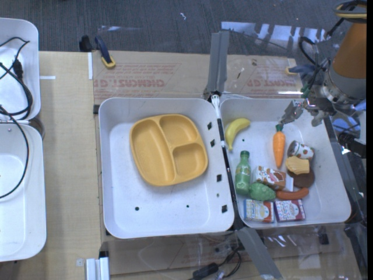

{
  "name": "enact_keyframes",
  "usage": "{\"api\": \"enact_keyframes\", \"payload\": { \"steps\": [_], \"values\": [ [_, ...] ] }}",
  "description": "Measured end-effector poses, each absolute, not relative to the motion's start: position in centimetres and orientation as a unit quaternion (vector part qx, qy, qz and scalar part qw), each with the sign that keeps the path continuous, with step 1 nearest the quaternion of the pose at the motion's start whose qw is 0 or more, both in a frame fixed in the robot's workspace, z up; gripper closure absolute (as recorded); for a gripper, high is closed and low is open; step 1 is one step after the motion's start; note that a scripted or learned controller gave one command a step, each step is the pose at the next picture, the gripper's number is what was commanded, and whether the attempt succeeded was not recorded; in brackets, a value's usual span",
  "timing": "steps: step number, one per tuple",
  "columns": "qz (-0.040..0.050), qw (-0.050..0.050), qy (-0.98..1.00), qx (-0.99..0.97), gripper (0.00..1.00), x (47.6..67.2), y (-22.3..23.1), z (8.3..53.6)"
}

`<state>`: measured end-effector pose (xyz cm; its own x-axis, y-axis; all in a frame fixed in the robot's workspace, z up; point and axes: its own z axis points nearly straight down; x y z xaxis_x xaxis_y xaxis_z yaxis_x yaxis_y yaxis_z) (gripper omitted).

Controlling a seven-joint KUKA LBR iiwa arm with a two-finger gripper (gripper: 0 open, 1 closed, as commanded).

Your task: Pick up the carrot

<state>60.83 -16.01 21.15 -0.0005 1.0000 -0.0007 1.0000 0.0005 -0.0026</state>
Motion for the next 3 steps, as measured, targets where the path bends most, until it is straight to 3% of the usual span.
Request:
{"api": "enact_keyframes", "payload": {
  "steps": [1, 2, 3],
  "values": [
    [0.0003, 0.000, -0.742, -0.670, 0.00, 60.6, -17.8, 9.2],
    [0.0001, -0.001, -0.741, -0.672, 1.00, 60.6, -17.9, 10.2],
    [0.0005, -0.001, -0.731, -0.682, 1.00, 63.0, -14.9, 22.7]
  ]
}}
